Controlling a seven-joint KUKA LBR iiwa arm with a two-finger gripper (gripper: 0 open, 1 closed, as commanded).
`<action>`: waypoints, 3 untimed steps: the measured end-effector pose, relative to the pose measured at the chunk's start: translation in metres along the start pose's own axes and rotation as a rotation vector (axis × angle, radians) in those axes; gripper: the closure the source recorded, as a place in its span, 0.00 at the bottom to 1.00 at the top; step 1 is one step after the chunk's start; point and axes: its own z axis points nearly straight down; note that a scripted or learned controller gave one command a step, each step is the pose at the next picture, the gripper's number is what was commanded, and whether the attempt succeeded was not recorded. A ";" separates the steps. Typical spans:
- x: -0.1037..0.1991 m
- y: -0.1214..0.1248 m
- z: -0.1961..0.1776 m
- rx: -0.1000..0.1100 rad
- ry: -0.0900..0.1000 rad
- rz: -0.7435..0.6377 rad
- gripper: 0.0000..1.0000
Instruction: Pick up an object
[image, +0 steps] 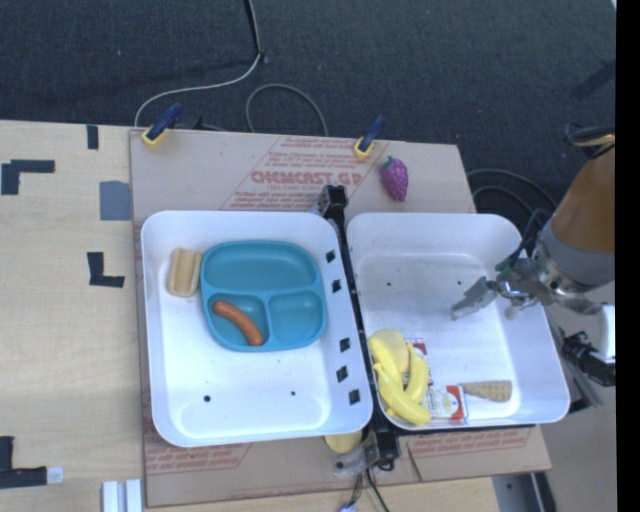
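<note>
Gripper (488, 296) is hovering over the right bin (430, 235), jaws spreading wide, gripping nothing. Banana bunch (400, 378) is lying below and left of the jaws, well apart from them, with an ice-cream cone (487, 390) lying directly below the jaws near the bin's lower wall. Far left of the jaws, the left bin (160, 330) is holding a blue tray (270, 268) carrying a sausage (238, 322).
</note>
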 end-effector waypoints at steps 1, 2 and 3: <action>0.020 0.062 0.104 -0.007 -0.006 -0.003 0.00; 0.048 0.059 0.089 0.000 0.001 -0.003 0.00; 0.077 0.074 0.099 -0.005 -0.005 -0.002 0.00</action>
